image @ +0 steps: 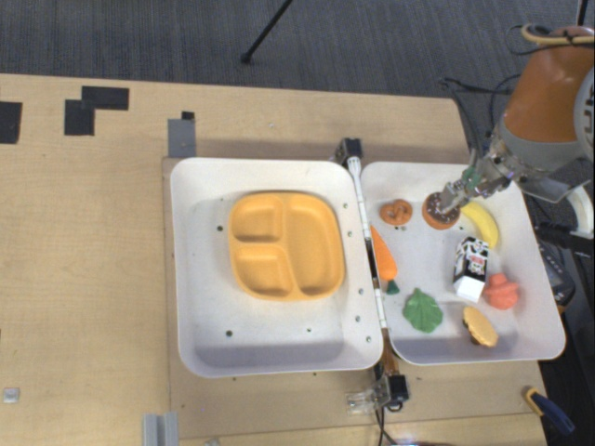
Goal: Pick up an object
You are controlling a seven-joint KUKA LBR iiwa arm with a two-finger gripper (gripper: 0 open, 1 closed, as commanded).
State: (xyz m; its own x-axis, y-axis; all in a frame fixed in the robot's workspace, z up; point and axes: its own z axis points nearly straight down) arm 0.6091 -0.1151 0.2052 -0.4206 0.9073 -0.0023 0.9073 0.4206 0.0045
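Seven toys (425, 310), one yellow tray (284, 245)

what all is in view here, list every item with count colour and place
left bin: 1, white, bench centre
right bin: 1, white, beside the left bin
divided plate: 1, yellow, in left bin
cookie: 1, brown, right bin, far left part
round brown item: 1, brown, under the tool
banana: 1, yellow, right bin, far side
carrot: 1, orange, right bin's left wall
milk carton: 1, white and black, right bin middle
pink item: 1, pink-red, right of carton
leafy green: 1, green, near side
bun-like item: 1, tan, near side
arm: 1, grey and orange
tool: 1, over the round brown item
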